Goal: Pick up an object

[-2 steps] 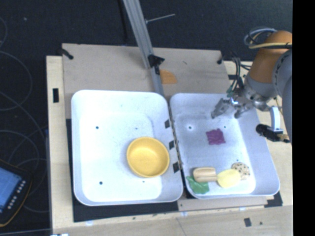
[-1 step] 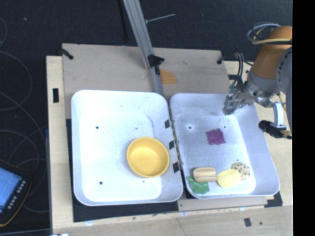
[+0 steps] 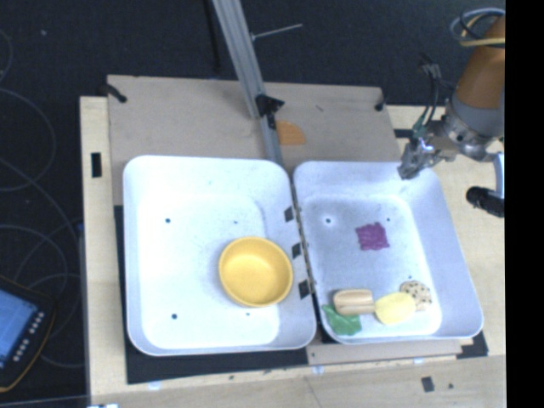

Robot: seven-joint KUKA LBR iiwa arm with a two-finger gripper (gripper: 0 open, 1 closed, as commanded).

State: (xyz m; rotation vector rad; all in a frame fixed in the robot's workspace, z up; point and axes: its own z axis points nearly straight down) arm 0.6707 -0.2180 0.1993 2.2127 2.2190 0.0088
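Nearest us, the yellow lump and tan roll lie along the right bin's near wall, well apart from our gripper hanging over its far right corner.

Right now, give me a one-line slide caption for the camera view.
Gripper over right bin far corner; yellow bowl sits in left bin.

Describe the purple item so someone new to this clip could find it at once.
Start at the right bin of the two white bins. The purple patch lies flat near the bin's middle, alone, apart from the cluster of small items along the near edge. It is the only purple, roughly square thing; the neighbours are tan, yellow, green and speckled.
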